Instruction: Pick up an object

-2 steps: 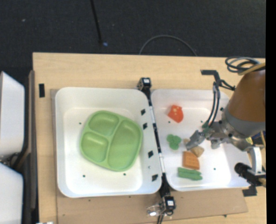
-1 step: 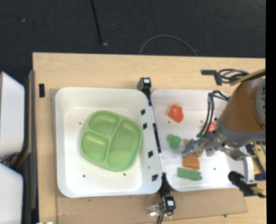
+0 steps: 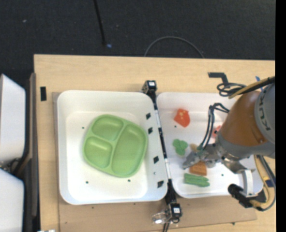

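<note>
The arm reaches into the right bin (image 3: pixel 215 193) from three o'clock, and its pincer (image 3: pixel 195 159) sits low over a small orange wedge (image 3: pixel 199 168) near the bin's middle. Whether the pincer is spread or closed, and whether it has anything in it, I cannot tell: the grey metal and the toy blur together there.

Around the wedge lie three more small pieces. A red piece (image 3: pixel 182 117) is well apart at twelve o'clock, a green leafy piece (image 3: pixel 180 146) is near at ten o'clock, and a long green pod (image 3: pixel 196 180) is just beside it at six o'clock. In the left bin (image 3: pixel 65 144) rests a green divided plate (image 3: pixel 115 145).

The wedge looks like toy food: probably light, stiff and smooth, so likely to slip or skid when nudged. Its sloped faces would squeeze out of a pinch; I would grip across the two flattest sides, low and centred. The pod alongside could get caught as well.
</note>
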Controlling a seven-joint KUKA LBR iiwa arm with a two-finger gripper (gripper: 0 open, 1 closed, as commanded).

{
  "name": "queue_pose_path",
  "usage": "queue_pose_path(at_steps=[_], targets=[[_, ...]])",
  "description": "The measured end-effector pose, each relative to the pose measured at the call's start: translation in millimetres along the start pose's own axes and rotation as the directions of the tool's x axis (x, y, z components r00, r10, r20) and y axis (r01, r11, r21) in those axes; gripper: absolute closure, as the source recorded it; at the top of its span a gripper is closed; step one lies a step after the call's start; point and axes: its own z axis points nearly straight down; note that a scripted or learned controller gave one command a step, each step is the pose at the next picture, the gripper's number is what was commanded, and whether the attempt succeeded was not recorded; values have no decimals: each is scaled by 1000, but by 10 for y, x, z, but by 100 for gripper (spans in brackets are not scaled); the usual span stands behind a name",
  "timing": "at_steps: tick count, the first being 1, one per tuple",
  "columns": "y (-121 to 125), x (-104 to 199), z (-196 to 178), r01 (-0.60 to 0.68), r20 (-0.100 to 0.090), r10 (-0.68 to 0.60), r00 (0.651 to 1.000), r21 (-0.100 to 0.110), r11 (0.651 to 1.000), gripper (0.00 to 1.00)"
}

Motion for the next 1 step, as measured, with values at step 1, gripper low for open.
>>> queue_pose_path(at_steps=[1], targets=[[20,-6,-137,-6,-1,6,1000,-7,1000,100]])
